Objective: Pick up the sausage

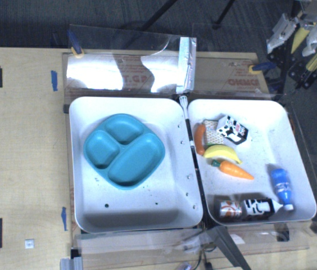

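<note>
The sausage (200, 138) is laid at the right bin's (302, 151) left wall, touching the banana (222, 152), far from the gripper (307, 24), whose state cannot be told.

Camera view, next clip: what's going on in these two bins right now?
Nothing is being handled. The tool sits off at the top right, away from both bins. The sausage lies untouched at the right bin's left wall, beside a banana, a carrot and a blue bottle. The left bin holds a blue plate.
</note>
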Robot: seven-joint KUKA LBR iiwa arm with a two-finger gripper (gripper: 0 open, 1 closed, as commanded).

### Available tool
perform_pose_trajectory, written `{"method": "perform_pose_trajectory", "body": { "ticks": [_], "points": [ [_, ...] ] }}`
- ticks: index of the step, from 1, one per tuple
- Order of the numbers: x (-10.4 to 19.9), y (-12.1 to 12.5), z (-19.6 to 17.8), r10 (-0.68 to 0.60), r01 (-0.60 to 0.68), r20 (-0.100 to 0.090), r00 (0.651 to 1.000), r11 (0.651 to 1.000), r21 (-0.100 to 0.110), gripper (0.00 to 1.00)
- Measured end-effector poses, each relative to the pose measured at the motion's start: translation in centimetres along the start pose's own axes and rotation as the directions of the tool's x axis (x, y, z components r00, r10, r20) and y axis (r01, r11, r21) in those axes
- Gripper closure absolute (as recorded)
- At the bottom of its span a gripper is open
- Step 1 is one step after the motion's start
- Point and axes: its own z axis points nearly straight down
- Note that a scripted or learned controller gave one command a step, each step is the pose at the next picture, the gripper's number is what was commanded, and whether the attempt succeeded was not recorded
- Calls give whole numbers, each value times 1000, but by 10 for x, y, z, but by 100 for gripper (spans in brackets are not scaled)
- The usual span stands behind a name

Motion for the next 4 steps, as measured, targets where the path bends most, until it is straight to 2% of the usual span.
{"method": "perform_pose_trajectory", "body": {
  "ticks": [1,2,3,4],
  "points": [
    [1,1,-11,-2,2,2,1000,1000,-5,100],
    [-88,8,324,-46,46,-2,999,999,3,100],
    [-56,-18,348,250,-250,-1,968,968,2,100],
    [-8,-58,347,520,-520,-4,854,854,2,100]
  ]
}}
